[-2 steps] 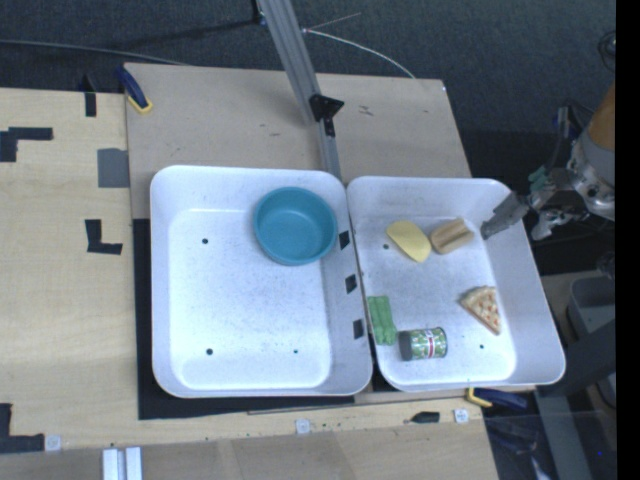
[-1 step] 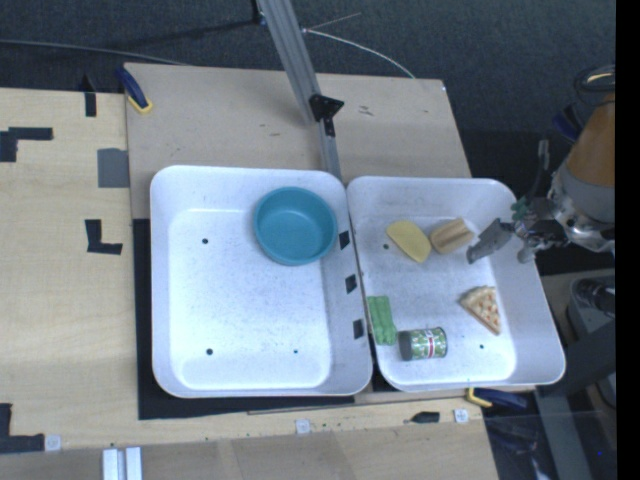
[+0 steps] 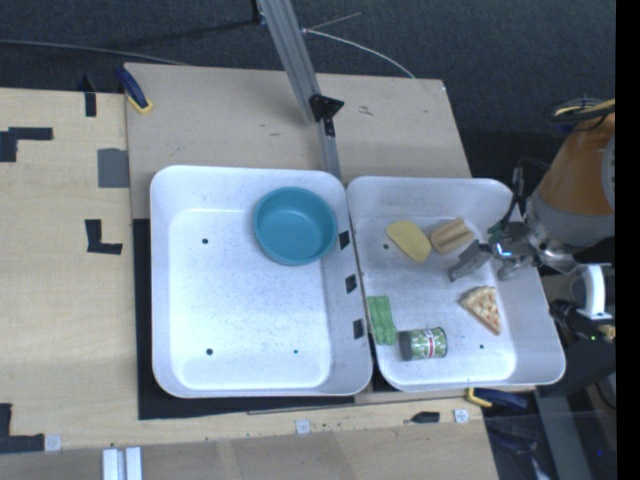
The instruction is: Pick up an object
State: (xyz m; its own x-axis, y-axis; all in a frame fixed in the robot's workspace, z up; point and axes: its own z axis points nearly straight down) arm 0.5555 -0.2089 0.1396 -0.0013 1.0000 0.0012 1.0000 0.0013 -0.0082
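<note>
Objects for picking lie in the right white bin (image 3: 520, 363). Two-finger gripper (image 3: 478, 258) hangs low over it, fingers spread, nothing between them. Tan bread-roll piece (image 3: 451, 235) sits just up-left of the fingertips; pale yellow rounded wedge (image 3: 408, 240) further left. Orange pizza-slice toy (image 3: 483, 308) lies just below the gripper. Small green-labelled can (image 3: 423, 344) and flat green strip (image 3: 381, 319) lie down-left. Blue round bowl (image 3: 294, 226) rests in the left white bin (image 3: 240, 338), well away.
</note>
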